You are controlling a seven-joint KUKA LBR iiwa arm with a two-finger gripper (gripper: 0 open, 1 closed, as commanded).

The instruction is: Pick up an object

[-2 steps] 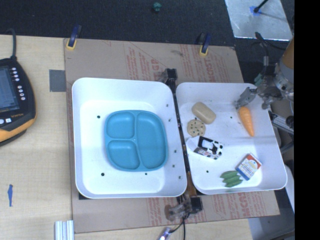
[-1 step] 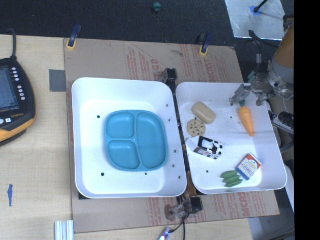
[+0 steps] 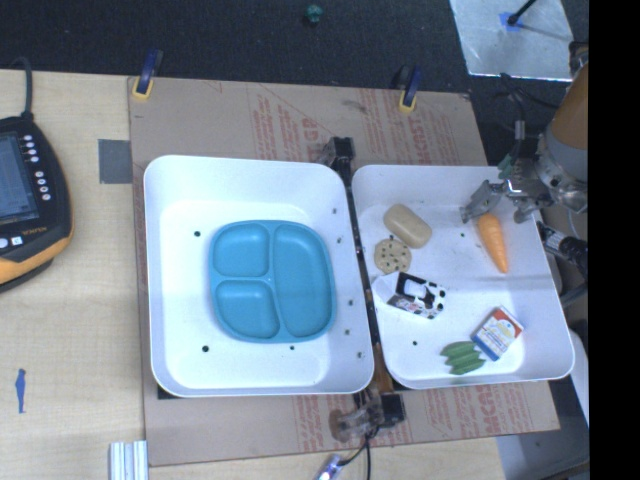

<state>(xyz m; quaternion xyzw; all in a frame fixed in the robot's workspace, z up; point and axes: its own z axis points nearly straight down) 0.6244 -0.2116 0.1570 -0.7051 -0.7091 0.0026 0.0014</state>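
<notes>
Far left on the bench (image 3: pixel 80 318) I see the teach pendant (image 3: pixel 28 203), parked out of reach. Left bin (image 3: pixel 165 268) holds just a blue divided plate (image 3: pixel 272 280), laid flat in the middle, prob. a drop spot. Right bin (image 3: pixel 540 363) has the pickables, spread apart w/ room around each: tan oval lump (image 3: pixel 407 225), cookie (image 3: pixel 392 256), black-white toy (image 3: pixel 416 296), green pods (image 3: pixel 462 357), small carton (image 3: pixel 497 333), carrot (image 3: pixel 492 243). My pincer (image 3: pixel 497 198) sits at the bin's upper right, just above the carrot top; it's too blurry, so I can't tell its spread. Nothing looks gripped. Cardboard sheet (image 3: pixel 250 118) is clamped under the bins; dark floor (image 3: pixel 250 18) beyond.
</notes>
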